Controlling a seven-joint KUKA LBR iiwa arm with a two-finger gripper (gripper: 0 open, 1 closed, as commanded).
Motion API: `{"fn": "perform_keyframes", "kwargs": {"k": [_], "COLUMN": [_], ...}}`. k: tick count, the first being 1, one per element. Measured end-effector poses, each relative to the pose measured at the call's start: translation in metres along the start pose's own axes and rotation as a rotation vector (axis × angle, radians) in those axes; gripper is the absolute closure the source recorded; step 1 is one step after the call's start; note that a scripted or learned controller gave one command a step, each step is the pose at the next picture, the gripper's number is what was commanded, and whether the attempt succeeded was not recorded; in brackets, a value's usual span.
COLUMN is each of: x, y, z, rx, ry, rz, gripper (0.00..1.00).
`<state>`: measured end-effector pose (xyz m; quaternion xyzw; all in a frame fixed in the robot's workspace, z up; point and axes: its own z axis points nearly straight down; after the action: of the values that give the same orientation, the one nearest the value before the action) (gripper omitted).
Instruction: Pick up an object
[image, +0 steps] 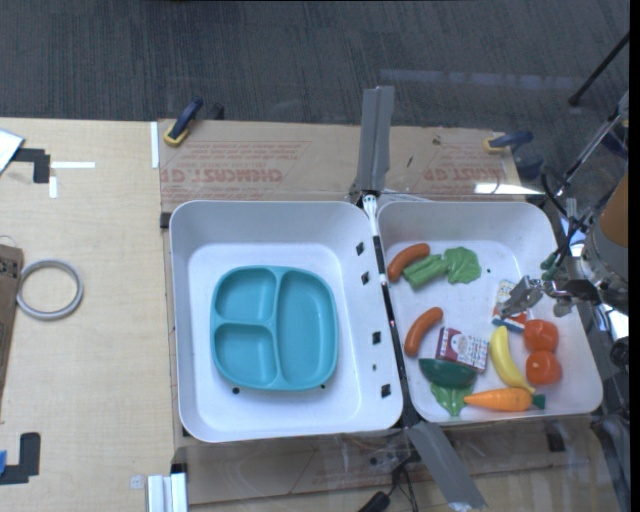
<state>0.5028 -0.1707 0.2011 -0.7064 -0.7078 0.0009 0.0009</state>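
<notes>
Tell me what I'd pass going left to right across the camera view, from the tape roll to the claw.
Tape roll → teal divided plate → lower sausage → banana → claw.

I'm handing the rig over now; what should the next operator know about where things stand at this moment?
Gripper: low over the right bin, near its right side, beside the tomatoes; nothing seen in it, and whether it is open cannot be told.
Right bin holds two sausages, broccoli, banana, carrot, a small red box and green vegetables.
Left bin holds a teal divided plate.
Done: nothing lifted yet.
Left: grasp and lift one object.
</notes>
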Motion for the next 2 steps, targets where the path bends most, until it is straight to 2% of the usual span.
{"fn": "perform_keyframes", "kwargs": {"k": [1, 2], "x": [-0.034, -0.013], "y": [-0.001, 0.078], "z": [0.105, 0.109], "rx": [-0.009, -0.003], "ry": [-0.003, -0.001], "rz": [-0.252, -0.227], "gripper": [0.0, 0.0]}}
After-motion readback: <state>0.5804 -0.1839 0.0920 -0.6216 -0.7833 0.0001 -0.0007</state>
